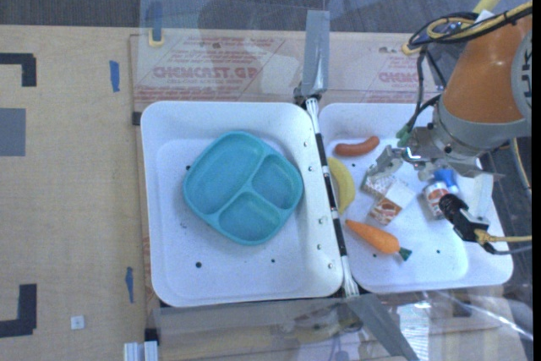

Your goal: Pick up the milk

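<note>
The milk (385, 205), a small white carton with brown and red print, lies on its side in the middle of the right bin (439, 262). My gripper (387, 166) reaches in from the right, low over the carton's upper end and close to or touching it. The grey wrist and the orange band (482, 80) rise behind it at the right. The gripper's body hides the carton's top edge, so I cannot tell whether the carton is in its grasp.
A sausage (357, 147), a banana (341, 184) and a carrot (377, 238) surround the carton in the right bin. A small blue-capped bottle (439, 193) lies right of it. A blue divided plate (243, 187) sits in the left bin (169, 266).
</note>
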`<action>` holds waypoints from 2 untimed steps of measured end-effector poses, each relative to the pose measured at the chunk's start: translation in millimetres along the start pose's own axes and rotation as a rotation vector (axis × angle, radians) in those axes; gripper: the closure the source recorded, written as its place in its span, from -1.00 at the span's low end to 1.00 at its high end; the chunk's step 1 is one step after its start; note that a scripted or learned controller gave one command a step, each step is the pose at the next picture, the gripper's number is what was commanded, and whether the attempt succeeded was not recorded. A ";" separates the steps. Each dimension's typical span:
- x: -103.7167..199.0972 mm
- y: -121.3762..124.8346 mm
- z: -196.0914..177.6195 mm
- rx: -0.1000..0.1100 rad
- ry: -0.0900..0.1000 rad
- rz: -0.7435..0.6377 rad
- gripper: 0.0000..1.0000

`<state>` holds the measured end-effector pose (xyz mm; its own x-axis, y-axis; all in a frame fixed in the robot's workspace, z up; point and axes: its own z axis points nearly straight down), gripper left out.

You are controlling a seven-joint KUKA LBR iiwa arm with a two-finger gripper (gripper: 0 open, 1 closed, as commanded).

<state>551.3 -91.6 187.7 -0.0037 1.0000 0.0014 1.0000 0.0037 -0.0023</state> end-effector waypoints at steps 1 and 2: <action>-46.2 -34.5 99.8 -0.012 -0.002 -0.116 -1.00; -48.1 -34.5 90.2 -0.014 -0.003 -0.111 1.00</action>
<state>516.7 -139.8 97.5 -0.1149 0.9934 -0.0018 0.9933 0.1149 0.0120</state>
